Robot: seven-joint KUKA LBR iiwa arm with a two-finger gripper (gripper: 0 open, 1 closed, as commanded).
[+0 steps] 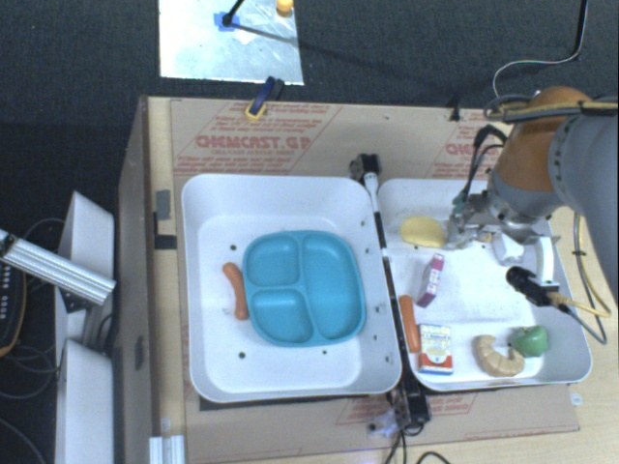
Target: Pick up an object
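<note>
Well, farthest from the fingers, in the left bin [203,288], a slim orange sausage [235,290] lies touching the rim of a smooth blue divided plate [302,286], both out of reach for now. Nearer, along the divider, a second sausage [410,322] and a small printed carton [435,347] sit in the right bin [571,356], with a slender purple tube [431,279] between them and the fingers. Just beside the gripper [462,228], on its left, rests a rounded, matte yellow piece [422,231], probably the likeliest thing to pick. Whether the fingers are apart or together I cannot tell; nothing shows between them. Below them lie a curved tan pastry [498,356] and a glossy green pepper [529,339].
</note>
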